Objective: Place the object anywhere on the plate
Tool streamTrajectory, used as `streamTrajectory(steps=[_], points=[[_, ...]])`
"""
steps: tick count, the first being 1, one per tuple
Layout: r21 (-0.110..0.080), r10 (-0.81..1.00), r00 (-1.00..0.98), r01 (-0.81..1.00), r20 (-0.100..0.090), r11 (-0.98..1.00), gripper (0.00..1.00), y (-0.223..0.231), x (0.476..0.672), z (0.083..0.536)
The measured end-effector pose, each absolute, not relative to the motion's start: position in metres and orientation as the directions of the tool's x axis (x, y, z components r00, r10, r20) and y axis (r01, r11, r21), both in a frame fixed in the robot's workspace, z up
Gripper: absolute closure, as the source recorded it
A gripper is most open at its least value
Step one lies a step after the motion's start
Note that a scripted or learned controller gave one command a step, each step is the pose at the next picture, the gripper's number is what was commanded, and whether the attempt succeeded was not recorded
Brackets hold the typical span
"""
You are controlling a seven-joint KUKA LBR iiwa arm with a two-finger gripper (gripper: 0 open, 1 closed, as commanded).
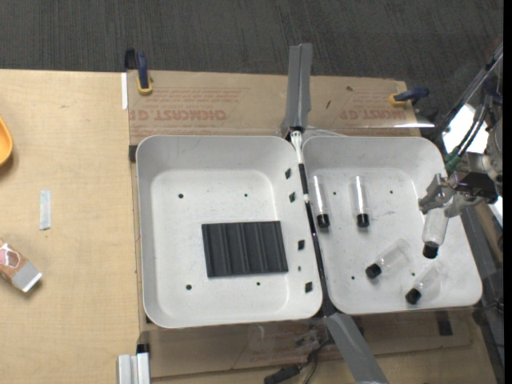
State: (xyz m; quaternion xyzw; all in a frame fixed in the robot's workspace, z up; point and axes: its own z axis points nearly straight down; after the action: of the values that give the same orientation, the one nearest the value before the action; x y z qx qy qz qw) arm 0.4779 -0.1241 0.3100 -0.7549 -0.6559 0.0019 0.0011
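A dark ribbed plate (pixel 244 248) lies flat on the floor of the left bin (pixel 160 214). Several clear tubes with black caps lie in the right bin (pixel 400 154): two upright-looking ones (pixel 320 202) (pixel 361 202) near its left side and two (pixel 386 260) (pixel 423 284) near the front. Another tube (pixel 434 232) sits by the right wall, cap toward the front. My gripper (pixel 445 200) is at the right bin's right side, directly over that tube's upper end and touching or nearly touching it. The grip itself is hidden.
The bins' shared divider (pixel 304 214) runs between plate and tubes. Blue-and-yellow clamps (pixel 141 74) (pixel 408 97) hold the cardboard behind the bins. Small items (pixel 19 268) (pixel 45 210) lie on the bench far left.
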Motion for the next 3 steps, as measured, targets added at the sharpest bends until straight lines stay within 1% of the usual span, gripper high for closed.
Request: streamTrajectory(steps=[1, 2, 3], points=[[-0.001, 1.000, -0.023, 1.000, -0.002, 0.023, 1.00, 0.011, 0.478, 0.355], [-0.005, 0.980, -0.197, 0.980, -0.001, 0.197, 1.00, 0.090, 0.478, 0.297], [-0.003, 0.862, -0.507, 0.862, 0.000, 0.507, 1.00, 0.095, 0.478, 0.303]])
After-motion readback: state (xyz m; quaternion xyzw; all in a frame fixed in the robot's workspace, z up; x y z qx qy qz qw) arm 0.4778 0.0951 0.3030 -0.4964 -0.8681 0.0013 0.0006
